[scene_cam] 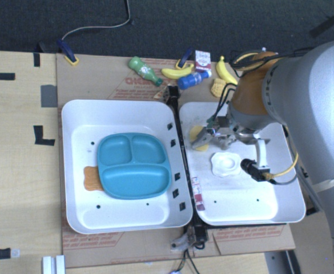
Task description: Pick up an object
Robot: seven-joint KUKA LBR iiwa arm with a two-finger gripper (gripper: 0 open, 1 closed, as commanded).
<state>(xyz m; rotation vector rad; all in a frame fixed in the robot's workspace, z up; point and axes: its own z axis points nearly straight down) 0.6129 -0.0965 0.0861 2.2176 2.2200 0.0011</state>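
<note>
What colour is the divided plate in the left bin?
Light blue. The divided plate shows clearly in the camera view, inside the white left bin.

Yellow piece, right bin's left side

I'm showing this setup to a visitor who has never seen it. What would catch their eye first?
Probably the bright blue divided plate in the middle of the left bin, with an orange piece poking out from under its left edge. Next, the big grey arm reaching in from the right, its gripper low over the right bin by a yellow item and a white fried egg toy.
</note>
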